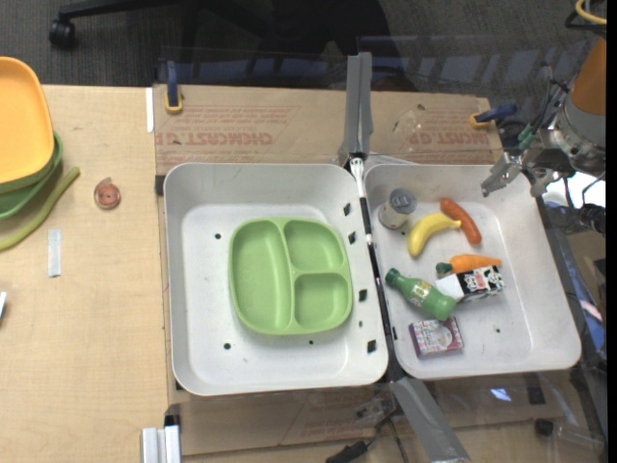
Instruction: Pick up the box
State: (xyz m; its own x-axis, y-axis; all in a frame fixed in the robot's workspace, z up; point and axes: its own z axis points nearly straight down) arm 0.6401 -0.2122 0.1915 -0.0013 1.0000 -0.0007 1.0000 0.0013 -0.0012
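While the hand (503, 174) hovers at the right bin's (554, 287) far rim, grip state indeterminate, the box (436, 337) lies near that bin's front edge. Risk: green bottle (421, 293) just beside it could foul a descent.

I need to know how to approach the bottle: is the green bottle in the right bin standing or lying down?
Lying down. The green glass-like bottle shows its full side, white cap pointing up-left, on the right white bin's floor.
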